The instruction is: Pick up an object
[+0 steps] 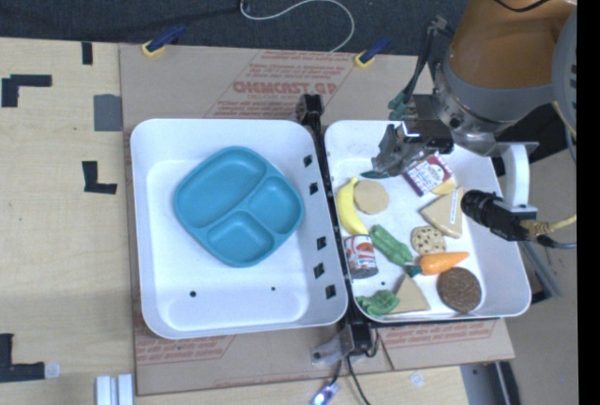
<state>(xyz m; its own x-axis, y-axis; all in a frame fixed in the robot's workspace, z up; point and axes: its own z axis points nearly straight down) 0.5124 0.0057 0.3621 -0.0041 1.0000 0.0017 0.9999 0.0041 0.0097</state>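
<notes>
The grey two-finger gripper [391,157] hung over the upper part of the right shallow white bin [502,305], just above the round tan cookie [371,197] & beside the yellow toy banana [349,209]; can't tell if its jaws were wide or narrow, nothing seen between them. Also in that bin: a small purple-white packet [427,174], a pale cheese wedge [443,214], an orange toy carrot [441,262], a small red-labelled can [361,256] & a round brown cookie [459,289]. The left shallow white bin [155,300] held a blue three-compartment plastic plate [238,205].
</notes>
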